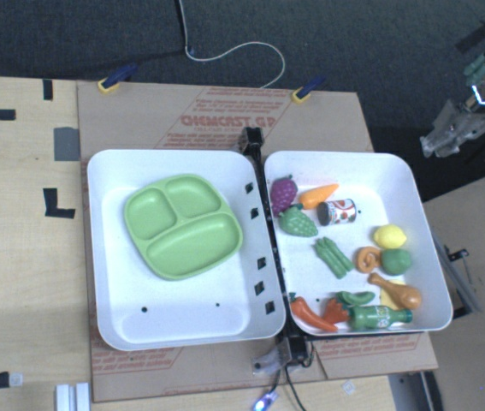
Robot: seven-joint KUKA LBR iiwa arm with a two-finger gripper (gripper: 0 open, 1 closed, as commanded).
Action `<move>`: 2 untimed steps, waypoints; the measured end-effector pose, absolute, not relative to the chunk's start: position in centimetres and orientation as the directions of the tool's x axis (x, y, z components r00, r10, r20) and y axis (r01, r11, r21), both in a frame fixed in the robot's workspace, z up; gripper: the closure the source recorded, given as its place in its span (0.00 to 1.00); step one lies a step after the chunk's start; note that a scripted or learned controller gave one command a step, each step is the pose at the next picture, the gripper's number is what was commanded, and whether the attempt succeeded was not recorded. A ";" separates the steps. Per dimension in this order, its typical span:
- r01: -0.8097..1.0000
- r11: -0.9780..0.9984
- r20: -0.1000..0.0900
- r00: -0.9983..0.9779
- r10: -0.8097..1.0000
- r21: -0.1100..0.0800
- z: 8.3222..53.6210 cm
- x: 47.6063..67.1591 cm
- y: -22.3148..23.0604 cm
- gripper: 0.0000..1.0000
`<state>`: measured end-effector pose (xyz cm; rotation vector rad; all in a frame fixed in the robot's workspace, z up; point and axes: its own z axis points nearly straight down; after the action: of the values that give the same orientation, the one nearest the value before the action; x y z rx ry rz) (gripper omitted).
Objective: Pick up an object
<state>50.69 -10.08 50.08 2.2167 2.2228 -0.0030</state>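
The right bin (413, 187) holds several toy foods. Purple grapes (283, 193), an orange carrot (319, 195) and a small can (338, 211) lie near its far left, with a leafy green piece (298, 223) and green beans (334, 257) below them. A lemon (390, 236), a green lime (397, 261) and a drumstick (398, 291) sit on the right side. Along the near wall lie a green bottle (381, 317) and a red pepper (309, 313). My gripper (454, 133) hangs outside the bins, beyond the right bin's far right corner, with nothing seen in it.
A green divided plate (184, 225) lies in the left bin (105, 255). Both bins rest on a cardboard sheet (225, 118). A black clip divider (261, 229) joins the bins. A white cable (225, 54) loops across the dark floor behind.
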 end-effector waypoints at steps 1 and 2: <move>1.000 0.004 -0.004 -0.004 1.000 0.000 51.1 50.7 -10.0 1.00; 1.000 -0.002 0.001 0.002 1.000 -0.011 41.8 48.2 -11.0 1.00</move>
<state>48.19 -10.99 41.76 2.2297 2.2252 -0.0108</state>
